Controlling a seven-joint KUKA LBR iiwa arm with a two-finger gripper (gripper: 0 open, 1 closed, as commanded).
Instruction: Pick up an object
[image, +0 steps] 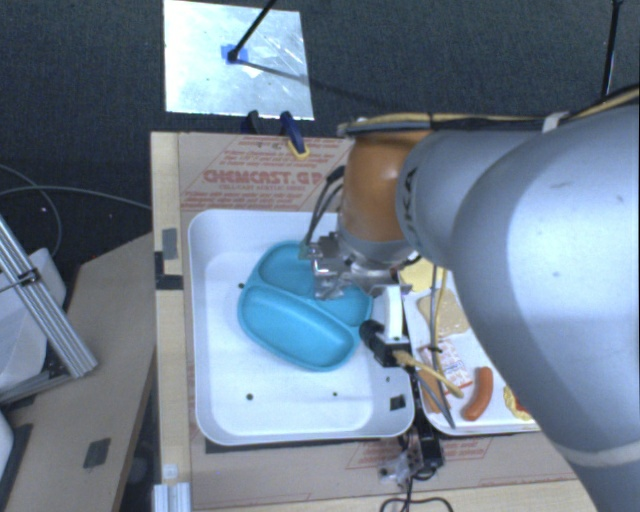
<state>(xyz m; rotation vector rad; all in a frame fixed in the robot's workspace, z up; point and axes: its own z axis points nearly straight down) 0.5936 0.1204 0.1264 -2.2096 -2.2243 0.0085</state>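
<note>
The arm (500, 250) comes in from the right and covers most of the right bin (490, 425), its orange band (375, 185) standing above the divide between the two bins. The gripper (330, 285) hangs low over the left bin (225, 330), at the right end of two blue dishes (295, 320) that lie overlapping, one partly on the other, tilted from upper right to lower left. Whether the gripper is clenched or released cannot be told, since the wrist hides its tips, and nothing is plainly seen between them. The dishes sit in the middle and right of the left bin, their right edge close to the bin's right wall and to the gripper. Bare white floor lies to their left, above them along the far wall, and in a broad strip below them toward the near rim. In the right bin, what can be seen is crowded into the near left corner: a sausage (478, 392) by the near rim, a pale flat piece (450, 315) above it, and thin sticks (430, 378) beside the divide. Cardboard (250, 170) borders the bins at the far side.
</note>
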